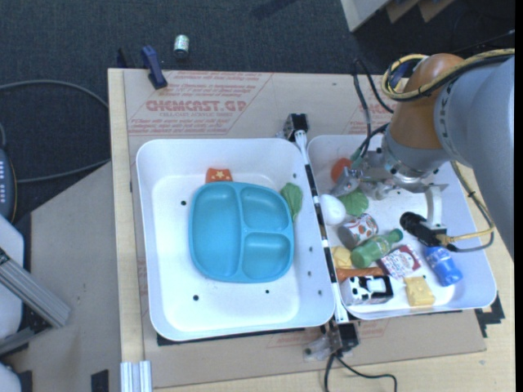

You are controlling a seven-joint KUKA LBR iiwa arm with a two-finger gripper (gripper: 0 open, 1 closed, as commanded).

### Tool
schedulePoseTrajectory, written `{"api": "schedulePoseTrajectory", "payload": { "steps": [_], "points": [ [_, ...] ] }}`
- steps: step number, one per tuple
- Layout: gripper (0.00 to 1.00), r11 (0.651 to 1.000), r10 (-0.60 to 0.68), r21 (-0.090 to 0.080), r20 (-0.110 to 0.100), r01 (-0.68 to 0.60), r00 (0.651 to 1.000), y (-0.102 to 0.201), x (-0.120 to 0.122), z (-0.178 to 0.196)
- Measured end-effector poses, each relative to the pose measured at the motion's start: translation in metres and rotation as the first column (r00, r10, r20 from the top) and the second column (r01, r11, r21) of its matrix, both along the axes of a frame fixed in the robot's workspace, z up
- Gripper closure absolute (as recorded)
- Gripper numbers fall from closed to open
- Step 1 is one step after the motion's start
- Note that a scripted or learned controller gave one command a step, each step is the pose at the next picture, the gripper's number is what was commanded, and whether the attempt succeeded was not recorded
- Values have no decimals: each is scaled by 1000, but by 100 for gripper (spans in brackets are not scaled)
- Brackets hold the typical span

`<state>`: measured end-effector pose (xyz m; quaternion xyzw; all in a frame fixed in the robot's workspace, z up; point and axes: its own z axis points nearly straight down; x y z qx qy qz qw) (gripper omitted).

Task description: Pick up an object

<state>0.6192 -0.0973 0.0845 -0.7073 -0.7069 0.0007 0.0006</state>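
You see the surface (245, 104), a pale board with red printed lettering along its 12 o'clock side, set over dark carpet. Two shallow white bins rest directly on it, side by side and touching along their shared edge: the left bin (163, 300) toward 9 o'clock, the right bin (470, 288) toward 3 o'clock. A blue clip (153, 66) sits at the board's corner near 11 o'clock, and a black clamp (297, 124) stands where the bins meet at 12 o'clock.

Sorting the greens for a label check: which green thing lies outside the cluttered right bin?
The green leaf-shaped piece. It rests in the left bin against the blue divided plate, while the green bottle lies in the right bin.
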Motion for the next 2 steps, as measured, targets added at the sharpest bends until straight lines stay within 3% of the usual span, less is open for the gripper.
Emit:
{"api": "schedulePoseTrajectory", "payload": {
  "steps": [1,2],
  "points": [
    [0,1000,0,2,-10,0,1000,-7,45,0],
    [100,1000,1,-1,-8,-1,1000,-7,45,10]
  ]
}}
